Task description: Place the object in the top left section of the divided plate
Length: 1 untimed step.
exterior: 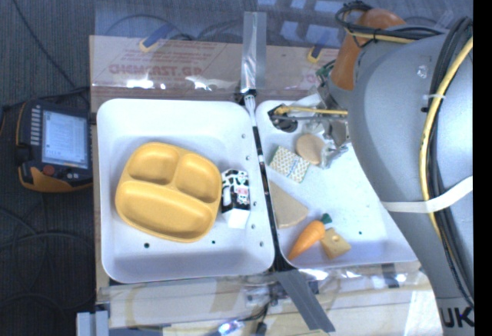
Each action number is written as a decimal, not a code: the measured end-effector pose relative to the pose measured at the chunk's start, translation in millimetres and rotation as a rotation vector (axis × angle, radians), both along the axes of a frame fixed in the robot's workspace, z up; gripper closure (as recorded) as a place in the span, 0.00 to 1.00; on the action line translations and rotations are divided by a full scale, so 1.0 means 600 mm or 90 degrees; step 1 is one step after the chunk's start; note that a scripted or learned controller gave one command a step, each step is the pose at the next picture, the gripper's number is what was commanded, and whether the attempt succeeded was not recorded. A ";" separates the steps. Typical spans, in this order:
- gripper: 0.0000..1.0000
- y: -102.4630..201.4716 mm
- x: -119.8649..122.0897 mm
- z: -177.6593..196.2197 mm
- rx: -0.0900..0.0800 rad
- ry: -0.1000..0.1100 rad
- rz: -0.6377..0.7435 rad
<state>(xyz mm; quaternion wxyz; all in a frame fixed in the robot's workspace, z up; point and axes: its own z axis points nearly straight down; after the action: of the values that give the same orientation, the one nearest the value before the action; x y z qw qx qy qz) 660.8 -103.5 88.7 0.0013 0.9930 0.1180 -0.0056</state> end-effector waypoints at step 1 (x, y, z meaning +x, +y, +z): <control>1.00 -0.093 -0.014 -0.001 -0.001 -0.008 -0.014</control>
<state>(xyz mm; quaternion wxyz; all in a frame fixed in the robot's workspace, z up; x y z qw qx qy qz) 652.2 -159.3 87.8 0.0025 0.9943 0.1068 0.0004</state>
